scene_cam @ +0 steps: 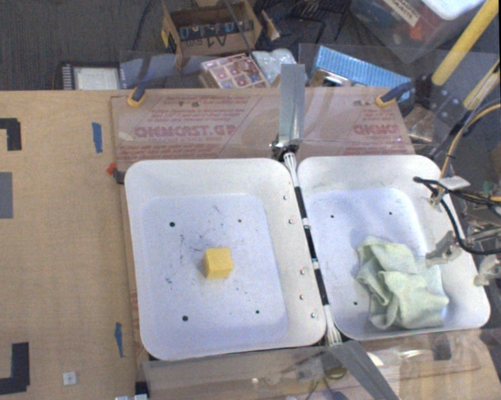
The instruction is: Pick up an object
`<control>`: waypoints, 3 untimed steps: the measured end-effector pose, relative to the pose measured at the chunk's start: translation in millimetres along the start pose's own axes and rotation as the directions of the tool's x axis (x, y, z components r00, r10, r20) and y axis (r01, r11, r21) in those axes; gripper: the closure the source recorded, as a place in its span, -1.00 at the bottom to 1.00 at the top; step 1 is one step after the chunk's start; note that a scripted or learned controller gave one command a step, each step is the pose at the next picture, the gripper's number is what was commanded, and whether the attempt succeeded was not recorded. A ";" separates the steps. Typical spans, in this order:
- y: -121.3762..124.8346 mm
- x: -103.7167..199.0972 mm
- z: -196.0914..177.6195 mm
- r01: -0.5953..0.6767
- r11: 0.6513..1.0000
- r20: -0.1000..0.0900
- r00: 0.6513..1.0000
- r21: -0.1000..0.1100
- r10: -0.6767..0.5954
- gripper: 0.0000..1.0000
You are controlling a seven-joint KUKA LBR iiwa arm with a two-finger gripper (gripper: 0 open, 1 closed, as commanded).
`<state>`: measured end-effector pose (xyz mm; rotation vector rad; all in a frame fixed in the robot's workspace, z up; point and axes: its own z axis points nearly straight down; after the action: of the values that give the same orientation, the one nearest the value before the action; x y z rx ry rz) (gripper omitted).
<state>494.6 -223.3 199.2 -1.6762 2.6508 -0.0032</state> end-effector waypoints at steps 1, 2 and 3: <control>20.1 -6.8 78.8 0.333 0.943 0.001 0.943 -0.004 -0.333 -1.00; -35.8 -25.1 110.2 0.591 0.807 0.013 0.807 -0.005 -0.591 -1.00; -38.3 -24.3 99.3 0.587 0.809 0.009 0.809 0.003 -0.587 1.00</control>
<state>540.1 -217.7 100.1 -2.4072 1.9995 0.0022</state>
